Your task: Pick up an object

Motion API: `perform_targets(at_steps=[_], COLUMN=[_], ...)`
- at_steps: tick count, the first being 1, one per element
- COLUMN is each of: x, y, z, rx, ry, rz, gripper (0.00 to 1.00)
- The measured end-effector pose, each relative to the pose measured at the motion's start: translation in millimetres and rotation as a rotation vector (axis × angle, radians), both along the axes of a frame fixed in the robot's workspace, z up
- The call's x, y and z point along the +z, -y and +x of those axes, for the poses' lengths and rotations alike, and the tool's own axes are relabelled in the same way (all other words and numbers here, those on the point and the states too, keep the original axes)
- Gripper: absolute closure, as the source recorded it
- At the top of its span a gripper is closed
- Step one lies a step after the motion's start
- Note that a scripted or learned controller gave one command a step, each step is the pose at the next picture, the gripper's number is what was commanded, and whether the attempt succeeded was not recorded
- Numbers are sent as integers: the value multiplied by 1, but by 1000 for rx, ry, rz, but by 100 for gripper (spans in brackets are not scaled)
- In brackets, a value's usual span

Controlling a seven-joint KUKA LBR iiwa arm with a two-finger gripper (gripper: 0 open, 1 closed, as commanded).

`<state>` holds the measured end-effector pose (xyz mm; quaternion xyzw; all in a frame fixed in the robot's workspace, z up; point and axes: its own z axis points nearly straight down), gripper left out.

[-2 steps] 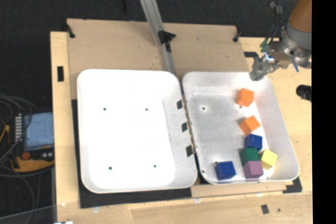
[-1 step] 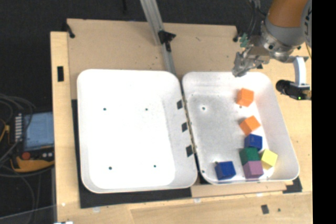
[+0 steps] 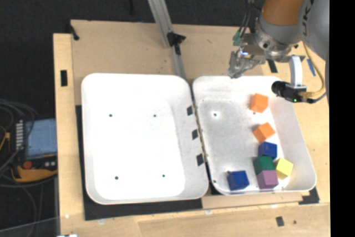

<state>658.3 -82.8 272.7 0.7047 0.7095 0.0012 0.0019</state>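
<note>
Gripper (image 3: 239,66) hangs over the right bin's (image 3: 222,136) far rim, apparently holding nothing; finger spacing cannot be told. Blocks in that bin: two orange (image 3: 258,102) (image 3: 264,131), two blue (image 3: 267,150) (image 3: 238,180), green (image 3: 263,164), yellow (image 3: 284,167), purple (image 3: 267,178). Left bin (image 3: 138,136) alongside.

Two white bins (image 3: 138,83); seven blocks (image 3: 258,102): two orange, two blue.
</note>
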Motion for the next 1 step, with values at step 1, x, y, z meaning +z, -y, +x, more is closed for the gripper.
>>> perform_targets(at_steps=[1], x=[-4], y=[-59], z=[9], rx=[0], ry=[0], rz=[0], gripper=[100])
